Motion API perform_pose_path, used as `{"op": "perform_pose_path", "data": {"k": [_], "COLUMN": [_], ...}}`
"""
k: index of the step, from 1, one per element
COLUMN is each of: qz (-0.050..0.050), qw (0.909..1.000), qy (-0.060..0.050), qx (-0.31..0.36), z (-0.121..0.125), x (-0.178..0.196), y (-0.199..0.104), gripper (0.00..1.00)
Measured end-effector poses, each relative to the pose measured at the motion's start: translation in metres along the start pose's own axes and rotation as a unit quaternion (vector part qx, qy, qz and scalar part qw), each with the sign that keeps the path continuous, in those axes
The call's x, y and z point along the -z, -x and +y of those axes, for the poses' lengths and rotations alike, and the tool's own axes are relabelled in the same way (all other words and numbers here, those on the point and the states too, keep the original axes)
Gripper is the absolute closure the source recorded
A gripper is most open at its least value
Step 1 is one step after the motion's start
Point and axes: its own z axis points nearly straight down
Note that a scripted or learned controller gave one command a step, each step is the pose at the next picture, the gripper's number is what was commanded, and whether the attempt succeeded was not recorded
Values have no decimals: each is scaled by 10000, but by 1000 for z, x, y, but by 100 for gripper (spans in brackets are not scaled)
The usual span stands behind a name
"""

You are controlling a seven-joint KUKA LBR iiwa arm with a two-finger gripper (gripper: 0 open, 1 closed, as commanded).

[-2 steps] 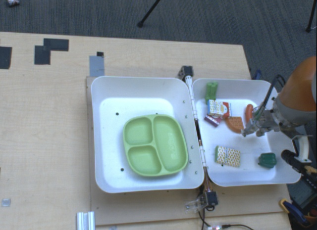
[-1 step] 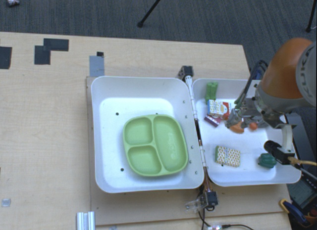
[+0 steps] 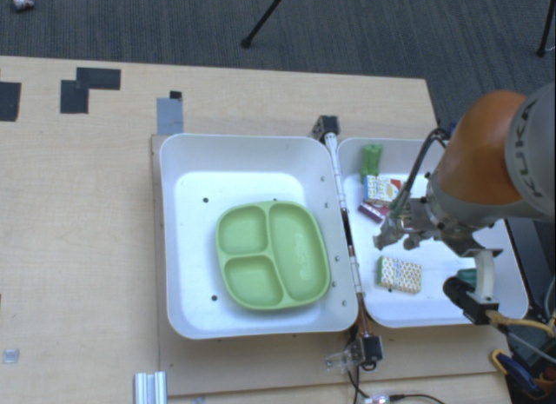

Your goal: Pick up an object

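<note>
The fingers (image 3: 382,240) look spread apart, two dark prongs with only white bin floor between them, so as far as this slanted view lets me judge, the gripper (image 3: 395,237) is open and has hold of nothing. It hangs over the left part of the right bin (image 3: 434,317), near the wall the two bins share.

Just below it in the view lies a speckled pad (image 3: 400,274), flat on the floor and apart from the prongs. Just above and to the left is a maroon packet (image 3: 372,211), touching or nearly touching a printed box (image 3: 380,188), with a green block (image 3: 372,159) at the far end of the bin. A teal thing (image 3: 467,278) lies further right, half hidden by the robot's own hardware. The orange band (image 3: 486,159) and grey wrist cover the middle of the bin, so whatever lies beneath them I cannot tell.

The left bin (image 3: 187,246) holds a green divided plate (image 3: 274,254), well apart from the gripper.

I judge this to be the approach step: nothing has been picked up yet. The speckled pad seems the likeliest target, being closest and lying free. The next move calls for shifting over the pad, lining the prongs across its narrow side, lowering until they straddle it, and closing before any lift. The pad is low and flat, so a shallow descent could close on air
</note>
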Motion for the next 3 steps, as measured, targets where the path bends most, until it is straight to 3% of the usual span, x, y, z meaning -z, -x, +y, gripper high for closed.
{"op": "perform_pose_path", "data": {"k": [1,2,3], "qz": [3,2,-4], "qw": [10000,10000,10000], "qy": [2,-1,9], "qx": [-3,-1,-17], "z": [-4,-11,-11], "x": [6,0,14], "y": [-88,-112,-71], "gripper": [100,100,100]}}
